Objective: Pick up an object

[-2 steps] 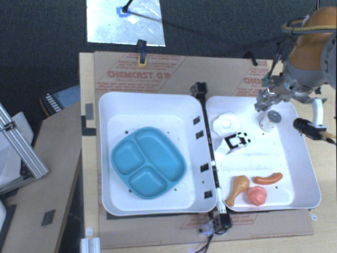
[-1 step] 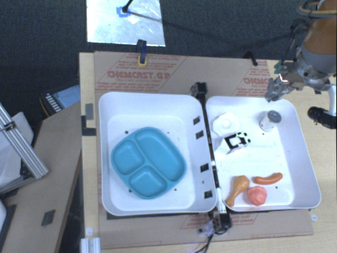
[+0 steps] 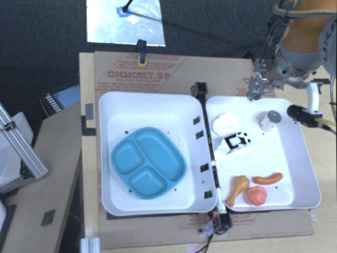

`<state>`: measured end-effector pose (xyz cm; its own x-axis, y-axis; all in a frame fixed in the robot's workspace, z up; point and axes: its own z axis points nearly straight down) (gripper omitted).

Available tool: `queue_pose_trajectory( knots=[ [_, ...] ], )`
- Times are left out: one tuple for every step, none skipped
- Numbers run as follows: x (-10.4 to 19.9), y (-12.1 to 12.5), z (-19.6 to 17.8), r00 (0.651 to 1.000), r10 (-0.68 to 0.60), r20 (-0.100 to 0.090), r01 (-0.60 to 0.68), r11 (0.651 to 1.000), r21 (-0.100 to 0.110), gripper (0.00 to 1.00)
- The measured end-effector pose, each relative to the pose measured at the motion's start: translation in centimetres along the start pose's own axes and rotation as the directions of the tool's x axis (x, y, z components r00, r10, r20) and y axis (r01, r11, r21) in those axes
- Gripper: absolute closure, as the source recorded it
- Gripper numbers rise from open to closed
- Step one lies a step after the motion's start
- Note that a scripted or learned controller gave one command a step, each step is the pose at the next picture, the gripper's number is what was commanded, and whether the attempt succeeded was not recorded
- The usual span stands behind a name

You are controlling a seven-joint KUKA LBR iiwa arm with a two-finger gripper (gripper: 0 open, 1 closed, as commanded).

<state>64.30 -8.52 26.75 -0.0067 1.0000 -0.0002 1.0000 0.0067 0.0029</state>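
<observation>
We see a robotics lab: two white bins (image 3: 158,101) clamped on cardboard (image 3: 158,73), aluminium framing (image 3: 21,149) left of them.

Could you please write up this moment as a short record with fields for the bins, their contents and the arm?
left bin: shallow white bin holding a blue three-compartment plastic tray
right bin: shallow white bin
right bin, far part: white rounded lump, small grey-topped white cylinder, black-and-white marker piece
right bin, near part: tan toy drumstick, orange toy sausage, pink toy lump
gripper: two-finger gripper above the right bin's far rim, nothing seen between its fingers
task state: no object picked up yet
</observation>
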Motion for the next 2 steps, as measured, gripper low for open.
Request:
queue_pose_trajectory(
  knots=[
    [4.5, -0.7, 1.4, 1.0, -0.001, -0.001, 0.001, 1.0, 0.002, 1.0],
    [9.9, -0.9, 1.0, 1.0, -0.001, 0.0, 0.001, 1.0, 0.001, 1.0]
  ],
)
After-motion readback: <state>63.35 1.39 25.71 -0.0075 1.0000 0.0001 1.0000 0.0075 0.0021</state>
